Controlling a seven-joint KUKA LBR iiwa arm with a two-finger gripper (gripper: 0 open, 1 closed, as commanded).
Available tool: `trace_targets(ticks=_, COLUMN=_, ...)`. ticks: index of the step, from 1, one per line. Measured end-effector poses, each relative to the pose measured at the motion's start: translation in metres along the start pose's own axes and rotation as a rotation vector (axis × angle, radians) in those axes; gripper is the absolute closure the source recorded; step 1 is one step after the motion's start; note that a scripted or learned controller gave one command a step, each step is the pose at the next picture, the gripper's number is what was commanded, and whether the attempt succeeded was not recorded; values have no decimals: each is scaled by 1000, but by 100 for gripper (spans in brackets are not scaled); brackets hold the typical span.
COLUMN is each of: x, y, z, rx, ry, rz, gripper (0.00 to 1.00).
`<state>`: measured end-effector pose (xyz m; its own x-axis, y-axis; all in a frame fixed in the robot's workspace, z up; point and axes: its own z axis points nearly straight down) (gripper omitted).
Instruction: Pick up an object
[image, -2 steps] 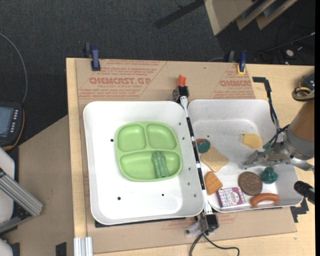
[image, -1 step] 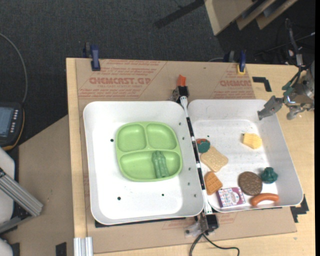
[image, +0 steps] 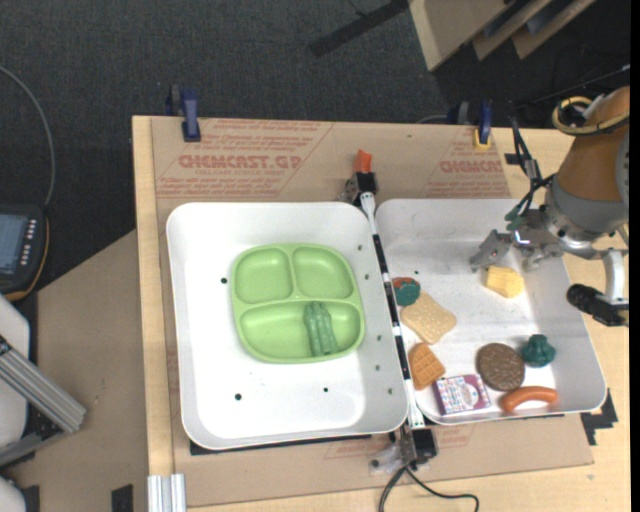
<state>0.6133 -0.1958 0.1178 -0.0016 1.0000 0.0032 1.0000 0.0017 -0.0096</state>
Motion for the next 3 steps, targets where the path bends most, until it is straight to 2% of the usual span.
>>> trace_targets(ticks=1, x=-14, y=-11, z=36, rx=-4, ry=-2, rz=3, gripper=0)
trace_targets(ticks=2, x=-13, y=-8, z=21, rx=-13, ry=-5, rz=1, gripper=100)
trace_targets(ticks=3, x=71, y=56, z=20, rx=-11, ry=-4, rz=-7, gripper=100)
